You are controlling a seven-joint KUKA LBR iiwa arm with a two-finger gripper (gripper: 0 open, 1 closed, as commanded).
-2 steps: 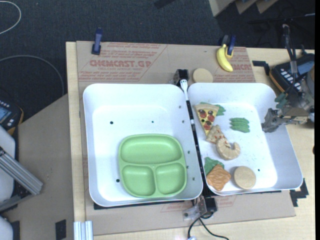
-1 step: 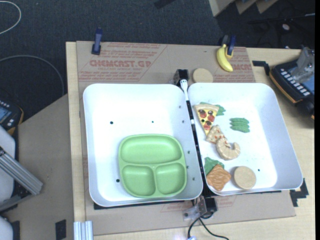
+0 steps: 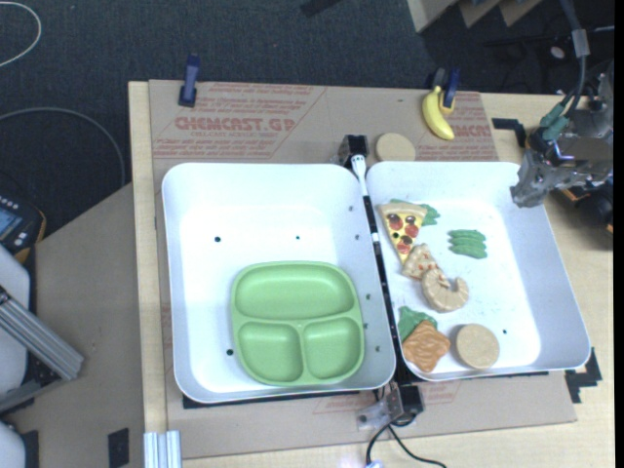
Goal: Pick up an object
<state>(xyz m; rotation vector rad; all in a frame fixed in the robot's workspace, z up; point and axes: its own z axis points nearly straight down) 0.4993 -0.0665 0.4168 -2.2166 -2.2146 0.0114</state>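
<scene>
Right white bin point(image 3: 556, 261) with toy food. The round tan plastic biscuit point(image 3: 477, 345) at the bin's 6 o'clock probably handles as light, rigid and slick; grip across its rim. Gripper point(image 3: 529, 188), at 1 o'clock over the rim, carries nothing; its opening is unreadable.

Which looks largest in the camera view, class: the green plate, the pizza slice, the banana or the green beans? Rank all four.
1. Green plate, by far the largest.
2. Pizza slice.
3. Banana and green beans look about alike; the banana lies farther from the camera, so I won't rank them.
</scene>
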